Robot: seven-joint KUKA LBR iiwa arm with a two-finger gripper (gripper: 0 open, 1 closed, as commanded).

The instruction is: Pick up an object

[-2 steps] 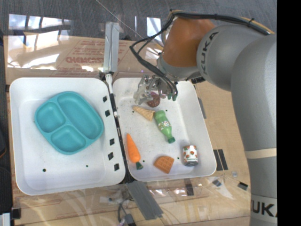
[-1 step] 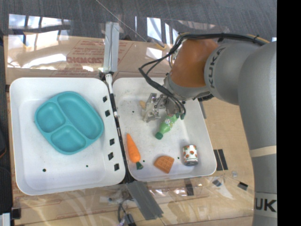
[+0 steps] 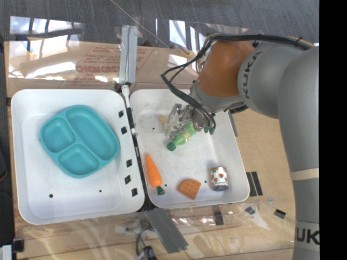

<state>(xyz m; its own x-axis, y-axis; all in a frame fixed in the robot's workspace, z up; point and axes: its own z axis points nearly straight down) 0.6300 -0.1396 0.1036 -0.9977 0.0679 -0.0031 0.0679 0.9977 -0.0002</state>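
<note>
You've got the jaws (image 3: 183, 124) low in the right bin (image 3: 234, 161), and the green bottle-like toy (image 3: 181, 138) lies right under them, touching or nearly so on the side toward you. Its long axis runs diagonally: dark green end down-left of the jaws, lighter end up-right, tucked beneath the metal fingers (image 3: 176, 118). Can't tell whether the jaws are spread or pressed together, wrist hardware hides the gap, and I can't see the toy between the fingers, so don't count it as held. My read: the grasp turns on squaring the fingers across that diagonal, not along it. Further out, below-left of the jaws, the toy carrot (image 3: 154, 172); below, the orange waffle piece (image 3: 190, 188); below-right, the small can (image 3: 219, 178). Far left, the blue divided plate (image 3: 79, 140) in the other bin (image 3: 27, 199)
</note>
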